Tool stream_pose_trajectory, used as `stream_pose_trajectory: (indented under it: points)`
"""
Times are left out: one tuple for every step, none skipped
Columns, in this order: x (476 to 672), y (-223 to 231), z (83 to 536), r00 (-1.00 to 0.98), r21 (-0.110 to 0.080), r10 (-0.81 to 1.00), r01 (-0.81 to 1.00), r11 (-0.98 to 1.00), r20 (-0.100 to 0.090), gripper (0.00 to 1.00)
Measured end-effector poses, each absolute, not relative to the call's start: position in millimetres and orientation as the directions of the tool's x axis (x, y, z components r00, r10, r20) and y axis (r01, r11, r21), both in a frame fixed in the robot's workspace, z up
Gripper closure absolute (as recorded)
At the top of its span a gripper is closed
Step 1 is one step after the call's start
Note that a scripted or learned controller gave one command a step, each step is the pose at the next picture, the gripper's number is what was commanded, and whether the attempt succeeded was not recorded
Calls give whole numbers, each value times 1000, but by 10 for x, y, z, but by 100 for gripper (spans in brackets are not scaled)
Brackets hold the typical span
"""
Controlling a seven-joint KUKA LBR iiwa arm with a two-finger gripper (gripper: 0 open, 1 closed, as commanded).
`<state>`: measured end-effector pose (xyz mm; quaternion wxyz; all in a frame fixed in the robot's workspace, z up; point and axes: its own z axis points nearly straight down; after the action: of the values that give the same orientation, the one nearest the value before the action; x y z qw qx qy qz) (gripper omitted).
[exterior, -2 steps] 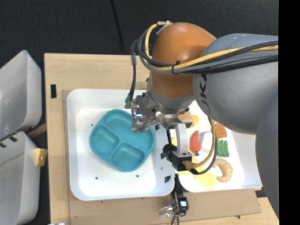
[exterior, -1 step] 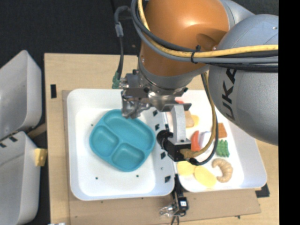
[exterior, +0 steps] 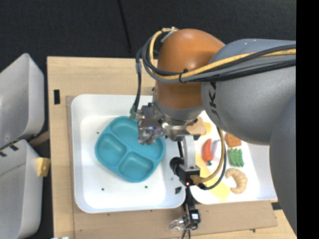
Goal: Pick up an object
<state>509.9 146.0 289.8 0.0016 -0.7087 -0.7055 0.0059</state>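
A teal divided plate (exterior: 122, 151) lies in the left white bin (exterior: 82, 148), tilted toward the bin's centre-right. My gripper (exterior: 148, 130) hangs below the orange wrist band, right over the plate's upper right rim. The wrist hides its tips, and I cannot tell whether it touches the plate. In the right bin (exterior: 259, 190) lie toy foods: a tan croissant (exterior: 238, 179), a green vegetable piece (exterior: 236, 156), a red pepper (exterior: 207, 151), an orange piece (exterior: 232, 141) and a yellow item (exterior: 219, 190) partly hidden by cable.
The grey arm covers most of the right bin's far side. A pale brown piece (exterior: 197, 127) peeks out beside the wrist. The left bin's white floor (exterior: 94, 190) shows around the plate. White padded shapes (exterior: 17, 108) stand beyond the bench's left edge.
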Motion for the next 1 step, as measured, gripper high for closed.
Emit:
stream_pose_trajectory:
  points:
    - [4899, 1416, 3661, -3, 7, 1000, 1000, 3, 2, 100]
